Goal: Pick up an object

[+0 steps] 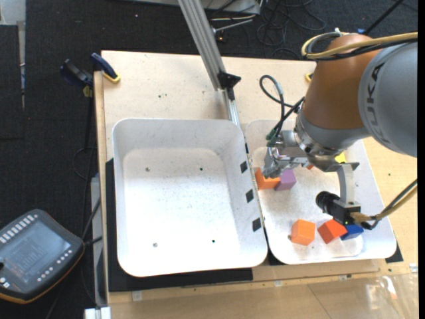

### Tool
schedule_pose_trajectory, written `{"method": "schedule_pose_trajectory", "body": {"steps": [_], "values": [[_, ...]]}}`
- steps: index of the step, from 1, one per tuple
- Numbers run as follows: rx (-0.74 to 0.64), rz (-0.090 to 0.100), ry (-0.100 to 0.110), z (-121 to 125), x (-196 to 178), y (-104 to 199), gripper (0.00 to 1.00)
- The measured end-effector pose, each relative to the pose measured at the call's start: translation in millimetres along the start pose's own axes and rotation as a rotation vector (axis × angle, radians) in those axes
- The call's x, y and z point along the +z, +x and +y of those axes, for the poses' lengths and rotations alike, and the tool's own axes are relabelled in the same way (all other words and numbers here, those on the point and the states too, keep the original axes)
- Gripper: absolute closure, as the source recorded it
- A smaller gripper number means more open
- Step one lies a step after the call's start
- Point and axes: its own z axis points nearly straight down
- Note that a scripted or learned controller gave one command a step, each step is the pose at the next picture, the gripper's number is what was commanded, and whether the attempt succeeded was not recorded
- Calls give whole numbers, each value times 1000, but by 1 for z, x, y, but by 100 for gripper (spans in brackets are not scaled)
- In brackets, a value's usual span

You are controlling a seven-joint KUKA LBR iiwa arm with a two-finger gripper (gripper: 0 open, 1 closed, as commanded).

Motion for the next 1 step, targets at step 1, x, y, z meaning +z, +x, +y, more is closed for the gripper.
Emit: {"method": "schedule_pose_trajectory", "body": {"steps": [1], "values": [[0, 0, 1, -4, 4, 62, 100]]}}
